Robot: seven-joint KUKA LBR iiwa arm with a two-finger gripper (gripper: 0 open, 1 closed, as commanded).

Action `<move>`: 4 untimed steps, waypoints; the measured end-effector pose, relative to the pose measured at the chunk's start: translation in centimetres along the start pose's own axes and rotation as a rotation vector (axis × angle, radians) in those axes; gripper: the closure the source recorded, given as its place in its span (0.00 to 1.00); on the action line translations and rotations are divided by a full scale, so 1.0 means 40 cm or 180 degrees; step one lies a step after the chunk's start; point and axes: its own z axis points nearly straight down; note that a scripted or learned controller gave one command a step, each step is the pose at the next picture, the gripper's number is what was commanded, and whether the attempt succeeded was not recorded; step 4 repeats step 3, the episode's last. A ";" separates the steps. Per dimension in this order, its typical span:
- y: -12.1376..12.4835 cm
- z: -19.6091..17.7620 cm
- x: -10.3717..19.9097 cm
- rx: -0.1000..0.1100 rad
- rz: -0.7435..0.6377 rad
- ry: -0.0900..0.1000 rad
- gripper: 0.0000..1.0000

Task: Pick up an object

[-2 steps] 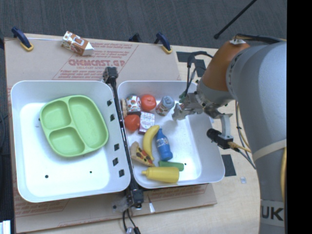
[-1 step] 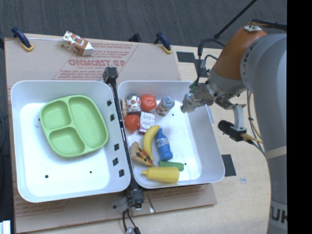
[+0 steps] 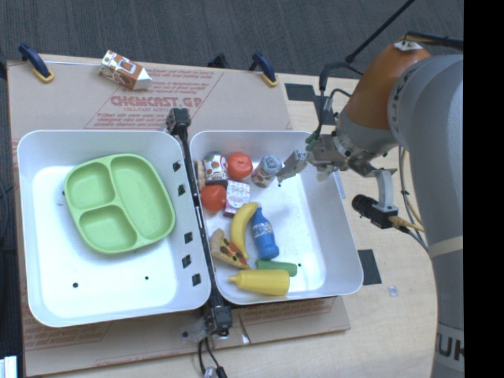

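Note:
The right bin holds several toy foods. At its back are a small can, a red tomato and a grey-capped bottle. Further forward are a red fruit, a packet, a banana, a blue bottle, a pizza slice, a green item and a yellow mustard bottle. My gripper hangs over the bin's back right part, just right of the grey-capped bottle. I see nothing held in it.
The left bin holds a green divided plate. A small carton lies on the cardboard behind the bins. Blue clamps grip the board's back edge. A black divider runs between the bins.

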 end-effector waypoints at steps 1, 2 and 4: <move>-0.189 0.180 0.001 0.0015 0.0001 0.0002 0.00; -0.187 0.153 0.002 0.0015 -0.0013 0.0001 1.00; -0.191 -0.215 0.000 -0.0011 0.0002 -0.0009 1.00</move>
